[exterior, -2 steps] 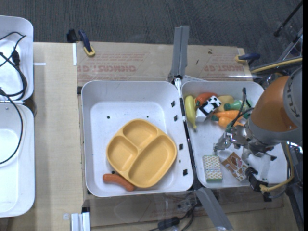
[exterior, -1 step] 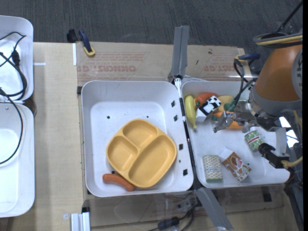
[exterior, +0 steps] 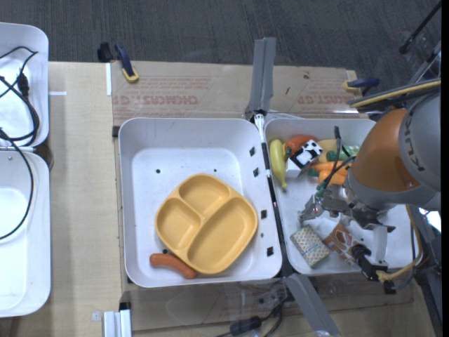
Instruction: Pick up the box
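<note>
Robot arm's claw hangs low over the box at lower right — positioned to grab — grip hidden, cannot tell.

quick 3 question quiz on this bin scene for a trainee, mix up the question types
1. True or false: the yellow divided plate lies in the right bin.
2. What lies just off the plate's lower left edge? A) a banana B) an orange sausage C) a sponge
3. Fill in: the small patterned box lies in the ____ bin, below and left of the gripper.

Key:
1. False; it lies in the left bin.
2. B; the sausage is there, while the banana is in the right bin.
3. right
</note>
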